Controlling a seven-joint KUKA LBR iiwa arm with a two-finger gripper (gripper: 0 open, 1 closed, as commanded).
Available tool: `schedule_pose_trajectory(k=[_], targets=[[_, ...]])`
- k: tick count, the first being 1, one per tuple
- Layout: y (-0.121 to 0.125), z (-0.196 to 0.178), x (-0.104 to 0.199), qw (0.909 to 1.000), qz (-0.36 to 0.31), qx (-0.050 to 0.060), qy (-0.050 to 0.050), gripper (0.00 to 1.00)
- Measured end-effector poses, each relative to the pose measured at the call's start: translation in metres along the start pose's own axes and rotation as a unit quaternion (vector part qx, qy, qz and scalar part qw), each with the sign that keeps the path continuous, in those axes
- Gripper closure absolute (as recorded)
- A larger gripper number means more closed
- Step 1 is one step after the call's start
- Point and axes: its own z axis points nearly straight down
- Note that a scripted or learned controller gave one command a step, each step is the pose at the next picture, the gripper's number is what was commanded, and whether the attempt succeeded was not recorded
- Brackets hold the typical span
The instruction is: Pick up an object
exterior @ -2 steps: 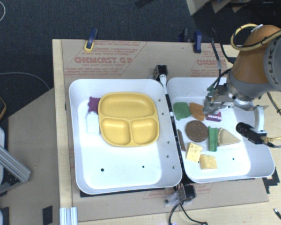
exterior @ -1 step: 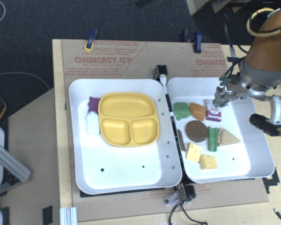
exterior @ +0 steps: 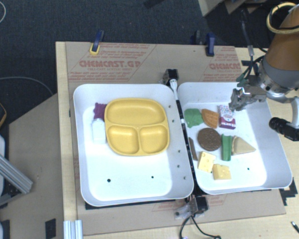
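The right bin holds several play-food pieces: a green leafy piece, an orange piece, a small purple-and-white packet, a brown round cookie, a green stick, a tan wedge and two yellow cheese cubes. My gripper hangs over the bin's far part, just above and to the right of the packet. Nothing shows between its tips.
The left bin carries a yellow divided plate, with a purple item and a white bottle at its left. A black divider runs between the bins. Clamps hold the board's far edge.
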Motion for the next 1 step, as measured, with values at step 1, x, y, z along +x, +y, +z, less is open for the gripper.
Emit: schedule_pose_trajectory(k=[1], targets=[[-0.0495, -0.0056, 0.0063, 1.0, 0.002, 0.004, 0.001, 1.0]])
